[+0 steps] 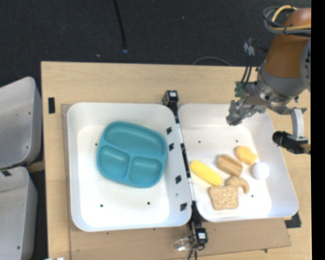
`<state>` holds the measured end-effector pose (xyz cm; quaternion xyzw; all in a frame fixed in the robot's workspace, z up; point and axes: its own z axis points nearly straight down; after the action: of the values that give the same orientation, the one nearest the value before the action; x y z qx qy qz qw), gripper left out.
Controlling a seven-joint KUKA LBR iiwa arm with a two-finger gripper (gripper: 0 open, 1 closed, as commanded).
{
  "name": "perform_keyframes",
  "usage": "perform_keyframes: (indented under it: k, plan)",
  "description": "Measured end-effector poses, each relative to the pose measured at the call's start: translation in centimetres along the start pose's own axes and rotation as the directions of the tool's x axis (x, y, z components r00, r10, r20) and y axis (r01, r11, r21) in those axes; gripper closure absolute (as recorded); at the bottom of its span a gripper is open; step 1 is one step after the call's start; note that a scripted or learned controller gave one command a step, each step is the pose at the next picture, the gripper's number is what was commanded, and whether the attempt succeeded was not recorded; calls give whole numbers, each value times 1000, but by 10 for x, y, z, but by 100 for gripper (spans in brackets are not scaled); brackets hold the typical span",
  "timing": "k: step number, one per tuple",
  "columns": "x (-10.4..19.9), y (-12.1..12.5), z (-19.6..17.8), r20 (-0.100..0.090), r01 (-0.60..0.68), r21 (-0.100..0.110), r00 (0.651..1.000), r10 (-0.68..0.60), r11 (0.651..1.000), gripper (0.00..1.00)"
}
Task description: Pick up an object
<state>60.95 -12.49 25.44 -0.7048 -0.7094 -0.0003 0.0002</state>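
Toast [224, 197] lies nearest you in the right bin [276, 199].
Gripper [234, 116] hangs above; you cannot tell its state. No writing is readable.

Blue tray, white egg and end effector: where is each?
Blue tray [132, 154]: camera view, its centre divider.
White egg [260, 170]: camera view, its top.
End effector [235, 116]: camera view, between the fingertips.

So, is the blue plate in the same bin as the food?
No, the blue plate lies alone in the left bin; the banana and other food sit in the right bin.
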Motion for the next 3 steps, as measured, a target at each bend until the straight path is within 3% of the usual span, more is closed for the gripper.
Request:
perform_keyframes:
  k: [2,3]
  plan:
    - [95,33,-12,0,1,-3,1000,-1,1000,100]
    - [149,35,-11,1,-1,-3,1000,1,1000,100]
